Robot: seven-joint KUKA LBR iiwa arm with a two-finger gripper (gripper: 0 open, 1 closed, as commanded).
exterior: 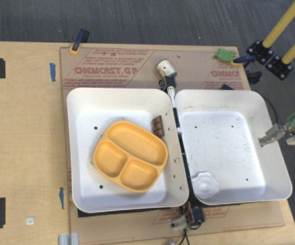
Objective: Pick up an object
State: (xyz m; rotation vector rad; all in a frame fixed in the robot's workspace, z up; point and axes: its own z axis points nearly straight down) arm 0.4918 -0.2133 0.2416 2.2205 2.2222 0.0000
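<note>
A tan bench [24, 137] bears a brown board [111, 68], on which two white bins [81, 137] [254, 137] sit touching.

The gripper [272, 136] was a slim piece of pale grey metal, dull and faintly shiny, narrow at its tip and widening into a blockier, boxy part toward the right edge of the camera view. On that thicker part sat a few small specks of green and a touch of orange-brown, too small and blurred to tell as markings, screws or fittings. A thin dark cable [273, 112] curved down toward it from above, though where it joined was not clear.
</note>
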